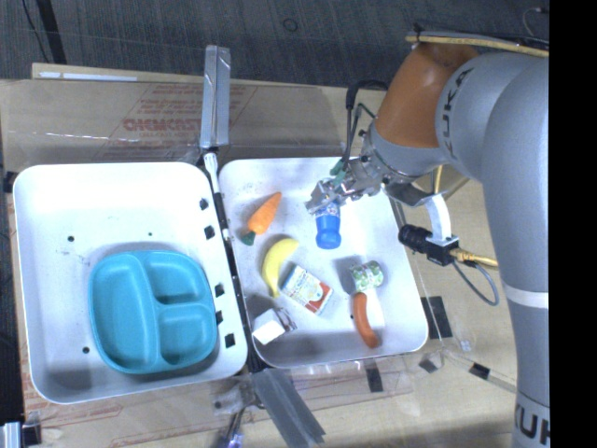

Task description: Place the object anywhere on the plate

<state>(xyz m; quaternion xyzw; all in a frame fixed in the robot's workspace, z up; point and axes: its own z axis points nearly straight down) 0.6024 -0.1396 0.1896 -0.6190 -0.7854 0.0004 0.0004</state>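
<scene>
Your gripper point(328, 198) sits atop the blue bottle point(327, 229); jaws' state unclear. It looks light, stiff, slick: grip its neck. Plate point(149, 311) waits at nine o'clock.

A blue bottle point(327, 230) is seen just under the gripper point(328, 197) in the right bin point(403, 278); a blue plate point(149, 309) is held by the left bin point(56, 213).
</scene>
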